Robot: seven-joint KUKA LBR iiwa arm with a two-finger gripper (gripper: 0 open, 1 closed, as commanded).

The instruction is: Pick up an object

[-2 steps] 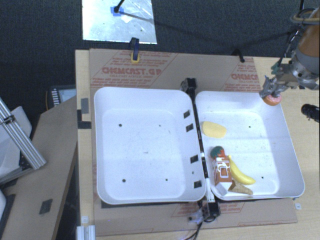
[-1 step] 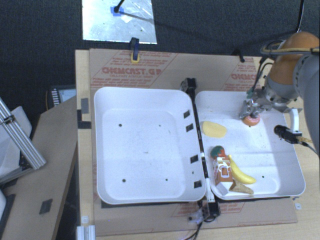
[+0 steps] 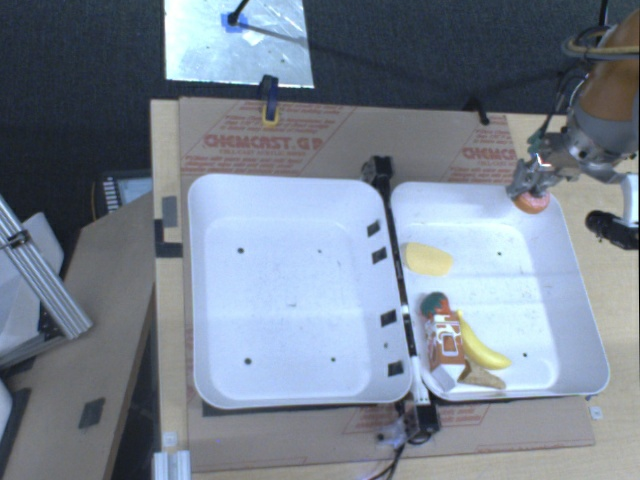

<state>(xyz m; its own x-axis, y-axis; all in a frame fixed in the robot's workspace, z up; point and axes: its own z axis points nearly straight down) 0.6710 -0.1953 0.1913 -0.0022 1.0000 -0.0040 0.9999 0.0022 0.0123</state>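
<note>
1. An orange ball [image 3: 532,203] is sitting at the upper right of the frame, at the far right rim of the right bin [image 3: 560,298], directly under the gripper [image 3: 530,180].
2. The gripper is hanging just above the ball and touching it or nearly so; whether the ball is lying between its parts and whether the gripper is clamped or spread, I cannot tell.
3. The arm [image 3: 605,108] is reaching in from the right edge of the frame, its orange band sitting above the grey wrist.
4. A yellow piece [image 3: 428,259] is lying in the right bin near its left wall, left of and below the ball, well apart from it.
5. A banana [image 3: 482,348] is lying in the lower part of the right bin, touching a carton [image 3: 445,346]; a round green and red item [image 3: 433,304] is resting just above the carton.
6. The left bin [image 3: 290,298] is lying beside the right bin, filling the middle of the frame.
7. A foil sheet [image 3: 238,26] is lying at the upper left of the frame.
</note>
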